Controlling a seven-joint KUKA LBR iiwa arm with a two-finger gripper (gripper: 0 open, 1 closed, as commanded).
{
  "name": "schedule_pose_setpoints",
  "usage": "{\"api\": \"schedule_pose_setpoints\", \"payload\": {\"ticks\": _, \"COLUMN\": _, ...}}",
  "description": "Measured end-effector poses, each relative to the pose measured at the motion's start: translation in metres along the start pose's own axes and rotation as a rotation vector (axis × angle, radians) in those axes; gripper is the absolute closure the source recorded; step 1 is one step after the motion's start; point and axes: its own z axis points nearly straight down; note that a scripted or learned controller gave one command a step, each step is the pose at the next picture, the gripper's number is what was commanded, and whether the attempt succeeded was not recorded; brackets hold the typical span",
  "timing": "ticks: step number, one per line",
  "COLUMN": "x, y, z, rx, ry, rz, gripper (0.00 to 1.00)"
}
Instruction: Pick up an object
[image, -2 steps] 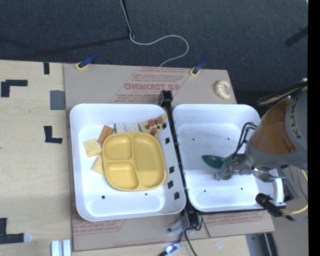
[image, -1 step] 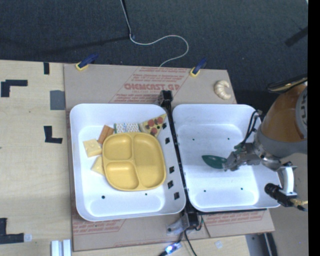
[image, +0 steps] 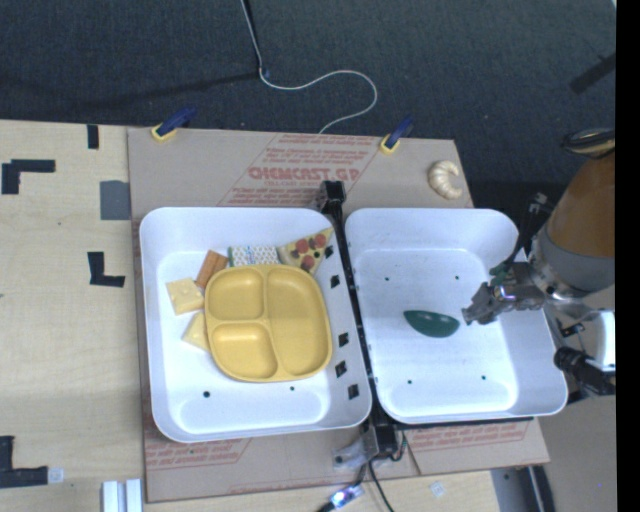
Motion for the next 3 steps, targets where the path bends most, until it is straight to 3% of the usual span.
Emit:
{"api": "schedule_pose_setpoints", "payload": {"ticks": 1, "x": 0.001, "y": 0.001, "z": -0.02, "rx": 0.004, "ry": 0.001, "rz": 0.0, "gripper": 1.0}}
{"api": "schedule_pose_setpoints", "payload": {"ticks": 3, "x": 0.108, "y": 0.058, "z": -0.017, "rx": 0.006, "ry": 0.003, "rz": -0.006, "gripper": 1.0}}
